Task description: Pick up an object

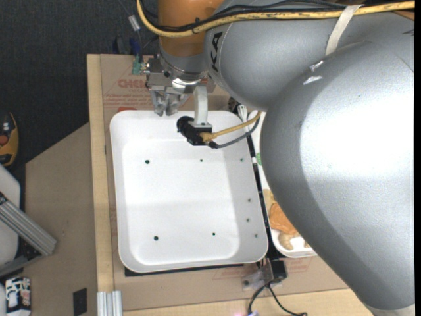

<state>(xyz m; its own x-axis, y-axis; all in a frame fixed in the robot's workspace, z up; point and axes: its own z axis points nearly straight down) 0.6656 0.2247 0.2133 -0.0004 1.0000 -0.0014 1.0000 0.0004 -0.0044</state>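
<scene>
My gripper [167,104] hangs over the far rim of the left white bin [131,196], near that bin's back-left corner. No object shows at its tip. A black fitting with a tan cable [192,130] hangs from the wrist just right of the gripper, above the bin floor. The big grey arm covers most of the right bin [284,247]. In the uncovered strip of that bin lie a tan-orange object [281,221] and a pale one [294,243] near the front corner. A small green bit [258,157] peeks out at its left rim.
Both bins sit on a brown cardboard-covered bench [105,176]. An aluminium rail [26,228] lies at the left, off the bench. Cables and a small connector [270,275] lie at the bench's front edge.
</scene>
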